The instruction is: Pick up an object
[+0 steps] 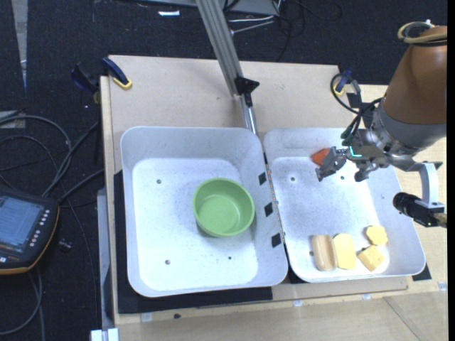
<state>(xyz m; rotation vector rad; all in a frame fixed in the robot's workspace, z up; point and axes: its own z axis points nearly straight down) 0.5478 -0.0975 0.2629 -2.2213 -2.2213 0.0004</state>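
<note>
My gripper (345, 169) hangs over the back part of the right bin (398, 190), its two dark fingers spread open with nothing between them. A small orange-red object (320, 155) lies on the bin floor just left of the left finger (328, 168), touching or nearly touching it. At the right bin's front lie a tan roll (323, 251), a pale yellow piece (345, 251) and two yellow chunks (371, 259) (376, 234). A green bowl (224, 207) sits upright in the middle of the left bin (142, 190).
A slanted metal pole (220, 41) comes down to the bins' shared back edge. Blue-and-yellow clamps (116, 73) (344, 84) grip the bench's back corners. A black fitting (416, 208) juts over the right bin's right rim. A handheld pendant (21, 233) lies off the bench at left.
</note>
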